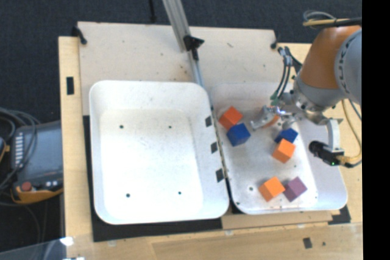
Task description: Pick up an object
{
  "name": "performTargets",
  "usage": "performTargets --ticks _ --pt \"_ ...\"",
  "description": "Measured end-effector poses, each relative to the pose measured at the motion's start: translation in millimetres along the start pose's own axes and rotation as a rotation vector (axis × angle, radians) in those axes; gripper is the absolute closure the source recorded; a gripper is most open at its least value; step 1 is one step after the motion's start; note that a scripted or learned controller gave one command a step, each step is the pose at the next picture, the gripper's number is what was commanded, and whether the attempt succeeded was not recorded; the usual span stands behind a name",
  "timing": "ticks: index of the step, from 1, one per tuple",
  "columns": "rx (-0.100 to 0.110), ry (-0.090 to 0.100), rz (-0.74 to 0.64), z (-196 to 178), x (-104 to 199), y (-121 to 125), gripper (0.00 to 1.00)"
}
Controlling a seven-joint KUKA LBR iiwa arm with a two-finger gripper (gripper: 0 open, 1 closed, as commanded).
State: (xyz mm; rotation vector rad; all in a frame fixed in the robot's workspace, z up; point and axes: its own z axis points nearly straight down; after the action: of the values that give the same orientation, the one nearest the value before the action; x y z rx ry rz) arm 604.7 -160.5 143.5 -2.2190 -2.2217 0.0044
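The right bin [326, 192] holds several small blocks. An orange block [230, 117] and a blue block [239, 134] sit close together near its left wall. A second blue block [286, 135] lies directly above another orange block [283, 151] toward the right. At the front an orange block [272, 188] sits beside a purple block [295, 189]. My gripper [272, 119] hangs low over the bin's middle, between the two blue blocks. Its metal fingers [263, 121] point left, and nothing shows between them.
The left bin [152, 149] lies beside the right one, their walls meeting at black clips [214, 147]. A slanted metal pole [173, 3] rises behind the bins. Cables [341, 143] hang at my wrist over the right bin's right edge.
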Motion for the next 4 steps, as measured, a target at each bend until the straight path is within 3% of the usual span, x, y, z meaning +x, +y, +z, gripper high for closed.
performTargets --ticks 1,2,4 --pt "-0.006 0.0 0.001 25.2 -0.5 1.2 0.0" --pt "-0.007 0.001 0.006 16.1 -1.8 1.3 1.0" --pt "-0.01 -0.001 -0.003 -90.0 9.1 12.6 1.0"
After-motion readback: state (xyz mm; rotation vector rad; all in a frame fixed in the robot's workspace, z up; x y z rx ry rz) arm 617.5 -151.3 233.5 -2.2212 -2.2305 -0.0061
